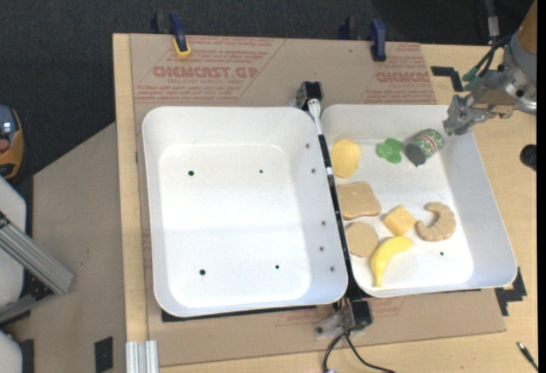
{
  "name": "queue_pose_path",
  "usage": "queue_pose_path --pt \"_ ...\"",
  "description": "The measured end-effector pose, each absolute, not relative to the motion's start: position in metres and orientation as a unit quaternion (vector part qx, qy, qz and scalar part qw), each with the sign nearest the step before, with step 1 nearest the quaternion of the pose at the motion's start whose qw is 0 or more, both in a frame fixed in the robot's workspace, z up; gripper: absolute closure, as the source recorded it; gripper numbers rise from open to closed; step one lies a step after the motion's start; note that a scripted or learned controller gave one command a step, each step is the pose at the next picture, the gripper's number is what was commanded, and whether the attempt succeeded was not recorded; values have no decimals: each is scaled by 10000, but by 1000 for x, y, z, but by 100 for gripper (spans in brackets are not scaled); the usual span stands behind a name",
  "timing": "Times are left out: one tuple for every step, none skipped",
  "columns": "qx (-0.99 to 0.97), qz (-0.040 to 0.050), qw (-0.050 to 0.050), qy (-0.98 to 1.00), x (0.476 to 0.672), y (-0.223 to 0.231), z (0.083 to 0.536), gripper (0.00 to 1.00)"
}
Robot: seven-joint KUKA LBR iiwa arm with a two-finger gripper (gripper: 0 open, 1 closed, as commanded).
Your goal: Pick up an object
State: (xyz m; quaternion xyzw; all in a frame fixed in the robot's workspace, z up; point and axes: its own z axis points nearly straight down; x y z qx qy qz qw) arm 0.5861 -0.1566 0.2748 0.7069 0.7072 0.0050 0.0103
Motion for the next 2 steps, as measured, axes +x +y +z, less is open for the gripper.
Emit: queue_pose_path --pt "7078 39 109 7063 601 -204 421 100" --pt "7075 -17 -35 7067 575 -183 334 100"
